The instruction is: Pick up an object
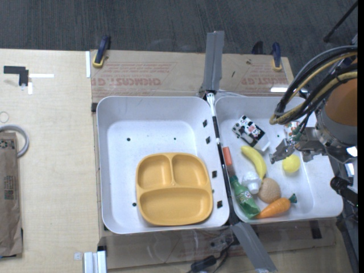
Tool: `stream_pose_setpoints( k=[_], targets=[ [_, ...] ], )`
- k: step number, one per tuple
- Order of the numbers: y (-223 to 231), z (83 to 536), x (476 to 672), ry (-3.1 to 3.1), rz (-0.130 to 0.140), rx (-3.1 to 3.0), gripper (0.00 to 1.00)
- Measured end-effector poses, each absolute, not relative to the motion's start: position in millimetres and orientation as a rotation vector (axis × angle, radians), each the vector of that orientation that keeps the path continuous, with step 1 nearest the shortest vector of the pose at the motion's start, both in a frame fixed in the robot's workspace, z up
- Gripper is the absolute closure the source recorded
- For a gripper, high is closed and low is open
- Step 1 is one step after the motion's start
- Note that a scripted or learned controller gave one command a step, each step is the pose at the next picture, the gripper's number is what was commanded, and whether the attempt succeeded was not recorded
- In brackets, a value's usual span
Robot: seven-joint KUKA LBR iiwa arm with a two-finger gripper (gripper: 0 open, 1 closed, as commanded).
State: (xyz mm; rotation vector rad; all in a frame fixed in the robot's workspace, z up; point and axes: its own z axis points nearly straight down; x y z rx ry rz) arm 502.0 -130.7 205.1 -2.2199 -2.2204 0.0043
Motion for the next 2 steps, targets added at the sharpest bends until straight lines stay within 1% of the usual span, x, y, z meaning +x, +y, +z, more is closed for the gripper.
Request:
stream_pose_setpoints(
  k=[1, 2],
  targets=[
    [-121.6, 91.5, 541.0, -2.495, 0.001, -1.909, 0.00],
    [-124.5, 100.5, 540.7, -2.490, 0.002, -1.917, 1.00]
  ],
)
